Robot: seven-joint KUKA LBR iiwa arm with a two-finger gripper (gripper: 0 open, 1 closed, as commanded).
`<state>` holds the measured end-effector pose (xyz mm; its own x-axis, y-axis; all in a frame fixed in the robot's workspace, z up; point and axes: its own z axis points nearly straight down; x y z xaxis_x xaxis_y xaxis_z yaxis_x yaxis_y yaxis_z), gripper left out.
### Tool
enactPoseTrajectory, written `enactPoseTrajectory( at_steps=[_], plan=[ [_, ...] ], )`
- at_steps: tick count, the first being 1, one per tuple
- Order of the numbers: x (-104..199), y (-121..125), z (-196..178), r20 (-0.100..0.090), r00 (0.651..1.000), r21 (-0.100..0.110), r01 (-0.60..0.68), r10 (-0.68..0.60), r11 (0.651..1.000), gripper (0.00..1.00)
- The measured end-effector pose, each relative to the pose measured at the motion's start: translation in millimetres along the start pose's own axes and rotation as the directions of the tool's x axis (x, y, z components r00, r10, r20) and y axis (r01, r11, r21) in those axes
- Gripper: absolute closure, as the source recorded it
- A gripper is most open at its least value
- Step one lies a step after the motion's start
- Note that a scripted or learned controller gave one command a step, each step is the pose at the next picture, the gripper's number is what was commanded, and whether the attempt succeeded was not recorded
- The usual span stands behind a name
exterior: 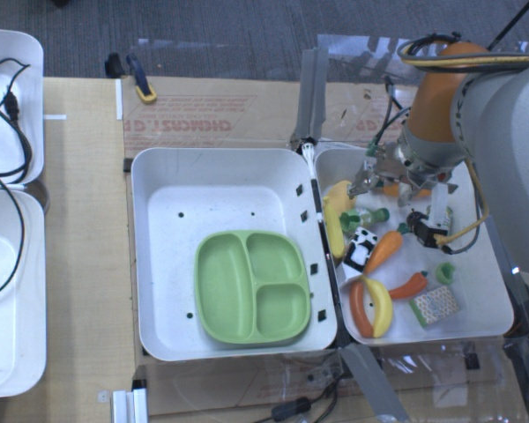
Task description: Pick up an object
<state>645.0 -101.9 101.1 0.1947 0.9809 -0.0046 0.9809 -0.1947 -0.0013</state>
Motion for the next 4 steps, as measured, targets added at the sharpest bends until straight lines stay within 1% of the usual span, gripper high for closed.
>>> enactPoseTrajectory(
  at_steps=[1,2,3,4],
  plan=[
    [0,14,7,-0.003,1.0,0.001,-0.026,0.026,1.0,0.0],
    [-3,12,-1,0.002,1.0,0.01,-0.026,0.026,1.0,1.0],
    [-2,12,-1,0.002,1.0,0.008,-0.025,0.025,1.0,0.0],
    [-35,-9,10,-0.003,0.929,0.003,-0.371,0.371,0.929,0.0]
  ],
)
